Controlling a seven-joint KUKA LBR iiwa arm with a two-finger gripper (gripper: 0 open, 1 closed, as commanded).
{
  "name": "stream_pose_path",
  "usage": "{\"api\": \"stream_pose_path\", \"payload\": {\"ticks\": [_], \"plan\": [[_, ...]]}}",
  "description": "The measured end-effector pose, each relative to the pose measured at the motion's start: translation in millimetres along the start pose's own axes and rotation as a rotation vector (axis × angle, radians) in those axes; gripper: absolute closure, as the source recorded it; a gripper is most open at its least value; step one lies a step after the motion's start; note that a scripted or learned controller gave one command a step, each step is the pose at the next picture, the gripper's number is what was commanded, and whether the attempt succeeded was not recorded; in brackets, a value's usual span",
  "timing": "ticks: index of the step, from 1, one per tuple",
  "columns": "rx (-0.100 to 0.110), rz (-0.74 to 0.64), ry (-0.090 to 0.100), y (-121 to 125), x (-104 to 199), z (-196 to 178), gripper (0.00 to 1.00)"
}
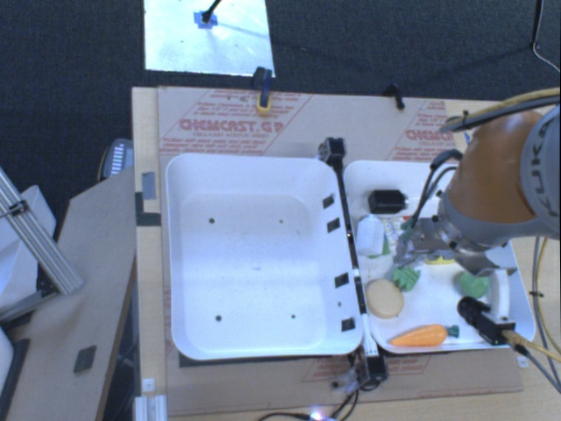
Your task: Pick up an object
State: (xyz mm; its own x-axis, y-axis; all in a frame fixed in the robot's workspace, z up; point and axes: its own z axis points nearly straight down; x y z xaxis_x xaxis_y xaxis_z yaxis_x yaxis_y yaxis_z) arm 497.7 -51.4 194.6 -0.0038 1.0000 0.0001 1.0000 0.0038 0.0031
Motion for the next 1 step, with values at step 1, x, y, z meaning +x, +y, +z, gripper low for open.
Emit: {"api": "stream_pose_path", "payload": {"ticks": [1], "plan": [[-0.017, -0.002, 0.0, -8.8, 3.2, -171.0, 1.0]]}}
